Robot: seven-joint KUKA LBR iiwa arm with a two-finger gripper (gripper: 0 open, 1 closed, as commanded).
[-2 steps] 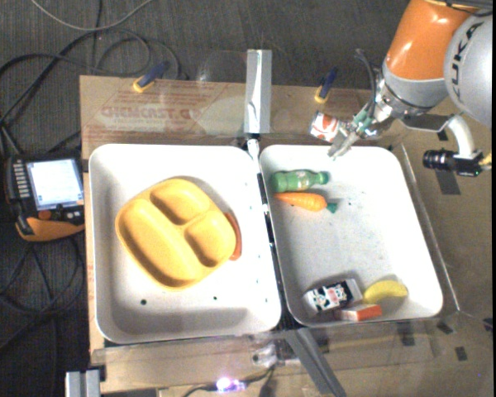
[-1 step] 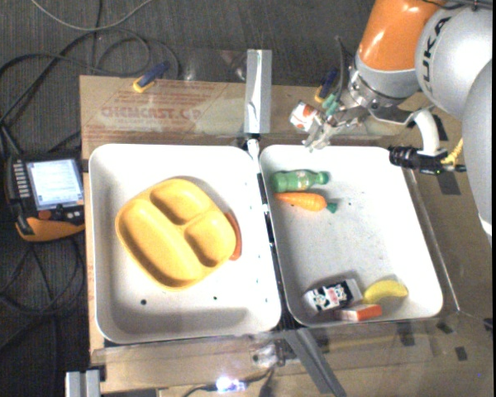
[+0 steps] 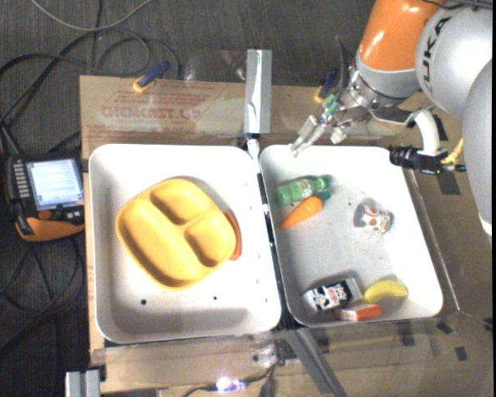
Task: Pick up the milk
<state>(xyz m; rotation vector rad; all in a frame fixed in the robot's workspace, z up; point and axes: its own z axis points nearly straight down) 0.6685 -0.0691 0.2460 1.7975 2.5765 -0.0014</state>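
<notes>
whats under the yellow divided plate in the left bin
An orange-red thing pokes out from under the yellow divided plate at its right edge. The plate covers most of it, so what it is cannot be told.

Arm parked high, upper right of view.
1 grey arm with orange band enters from the right, wrist angled down and to the left. Gripper (image 3: 314, 132) sits at the end of the wrist, its 2 thin fingers (image 3: 301, 144) pointing down-left, slightly spread, nothing between them.
</notes>
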